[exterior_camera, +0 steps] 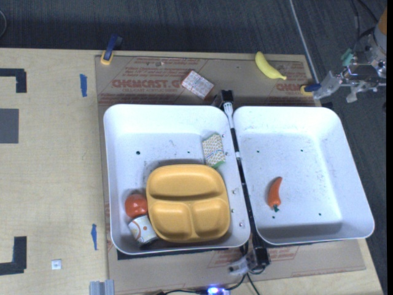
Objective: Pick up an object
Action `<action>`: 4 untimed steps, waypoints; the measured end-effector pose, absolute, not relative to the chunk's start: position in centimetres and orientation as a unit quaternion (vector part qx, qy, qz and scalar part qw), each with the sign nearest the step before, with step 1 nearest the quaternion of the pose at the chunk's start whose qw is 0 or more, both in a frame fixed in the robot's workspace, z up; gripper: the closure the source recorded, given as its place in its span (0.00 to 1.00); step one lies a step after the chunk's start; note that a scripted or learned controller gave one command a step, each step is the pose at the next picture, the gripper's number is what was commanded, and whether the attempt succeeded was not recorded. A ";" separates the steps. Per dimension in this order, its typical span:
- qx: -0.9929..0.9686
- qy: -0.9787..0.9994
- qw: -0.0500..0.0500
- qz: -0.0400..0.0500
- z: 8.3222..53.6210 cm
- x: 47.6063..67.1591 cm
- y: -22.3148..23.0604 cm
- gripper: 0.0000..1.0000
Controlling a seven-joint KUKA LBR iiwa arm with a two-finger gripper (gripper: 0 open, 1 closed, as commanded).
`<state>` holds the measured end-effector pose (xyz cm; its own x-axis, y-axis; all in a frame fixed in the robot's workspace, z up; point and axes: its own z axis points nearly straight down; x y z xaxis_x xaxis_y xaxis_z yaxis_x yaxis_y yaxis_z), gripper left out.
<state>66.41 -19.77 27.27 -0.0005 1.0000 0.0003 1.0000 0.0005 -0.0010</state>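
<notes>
Both bins are white: the left bin and the right bin, each speckled with small dark dots. A yellow-orange divided tray lies in the left one beside a red-orange ball and a green-and-white patterned packet. The pepper is red-orange with a dark green stem. The banana is yellow; the tabletop is pale tan.

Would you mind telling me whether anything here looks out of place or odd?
Yes: a banana and a small patterned packet lie outside the bins, on the board behind them. The yellow tray crowds the left bin.
</notes>
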 end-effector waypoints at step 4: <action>-0.707 -0.707 0.000 -0.001 8.6 48.7 -9.4 0.00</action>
